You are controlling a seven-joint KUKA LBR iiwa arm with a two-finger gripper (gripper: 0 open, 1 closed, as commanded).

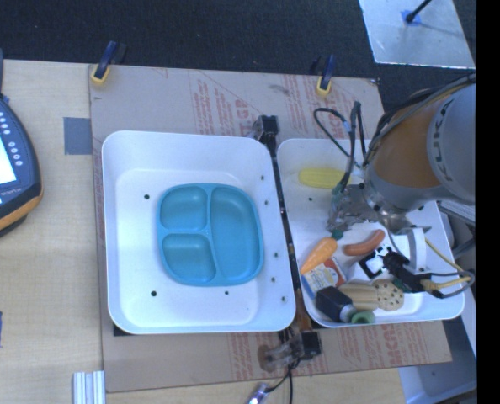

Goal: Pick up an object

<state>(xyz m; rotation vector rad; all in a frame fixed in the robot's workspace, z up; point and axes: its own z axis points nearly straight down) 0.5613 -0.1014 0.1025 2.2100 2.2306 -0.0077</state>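
The gripper hangs over the right bin; I cannot tell its state. A carrot and sausage lie near the middle. Drop straight onto one toy.

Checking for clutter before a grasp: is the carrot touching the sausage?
Apart. The camera view shows a strip of white bin floor between the carrot and the sausage.

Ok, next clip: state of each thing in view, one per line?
Blue divided plate: flat in the left bin, nothing on it.
Carrot: lying in the right bin.
Sausage: lying beside the carrot.
Corn: lying apart, far end.
Claw: low over the right bin; grip unclear.
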